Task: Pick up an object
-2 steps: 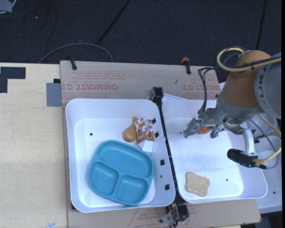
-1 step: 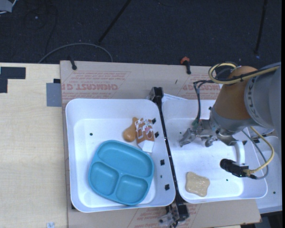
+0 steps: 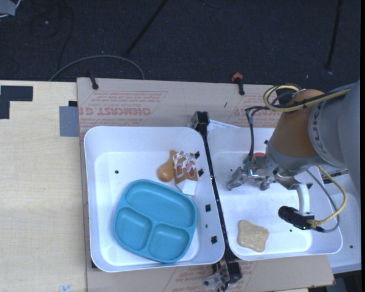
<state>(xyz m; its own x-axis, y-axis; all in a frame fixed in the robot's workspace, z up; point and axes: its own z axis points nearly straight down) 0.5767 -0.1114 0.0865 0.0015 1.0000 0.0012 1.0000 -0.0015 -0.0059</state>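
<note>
The two-finger gripper (image 3: 247,180) is hanging in the right shallow white bin (image 3: 328,248), its jaws standing spread and gripping nothing. A flat beige lumpy-edged piece (image 3: 253,236) is lying below the jaws, apart from them, its slightly longer axis running upper-left to lower-right.

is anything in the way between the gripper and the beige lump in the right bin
Nothing visible. The gripper hangs over the right bin, and only bare white floor lies between it and the beige lump near the front wall.
</note>
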